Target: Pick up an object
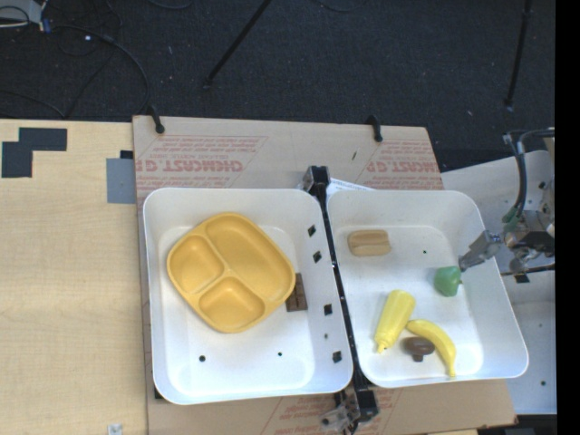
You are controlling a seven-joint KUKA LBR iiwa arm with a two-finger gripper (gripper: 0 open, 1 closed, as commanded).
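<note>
Red mirrored lettering marks the cardboard sheet [272, 157] under 2 bins [163, 243].

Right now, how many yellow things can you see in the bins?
3. The yellow plate lies in the left bin. The yellow corn and the banana lie close together near the front of the right bin. More could be hidden under the plate.

Single fixed camera above the desk [72, 270], angled down, moderately far, both white bins [172, 370] in frame.
</note>
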